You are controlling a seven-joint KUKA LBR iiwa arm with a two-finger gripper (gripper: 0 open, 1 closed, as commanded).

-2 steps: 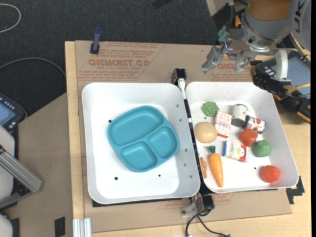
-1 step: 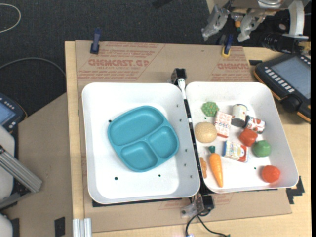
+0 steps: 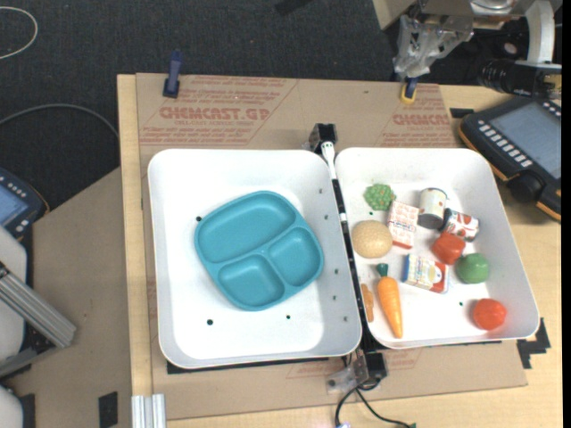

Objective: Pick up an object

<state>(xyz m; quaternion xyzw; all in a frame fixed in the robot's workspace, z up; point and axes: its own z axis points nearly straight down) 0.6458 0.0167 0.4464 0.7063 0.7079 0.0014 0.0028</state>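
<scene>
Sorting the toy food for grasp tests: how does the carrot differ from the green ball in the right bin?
The carrot is orange, long and tapered; the green ball is round. The carrot lies near the bin's front left, beside the divider; the green ball sits toward the right wall. Both rest on the floor of the right bin.

From my seat I see the gripper hanging above the bench's far edge, at about twelve o'clock from the right bin and well clear of it. The left bin carries a teal divided plate. In the right bin, a green broccoli piece sits at eleven o'clock, a tan bun just below it, and a carrot at seven o'clock. A can lies near the centre, a green ball sits at four o'clock, and a red tomato at five.
</scene>
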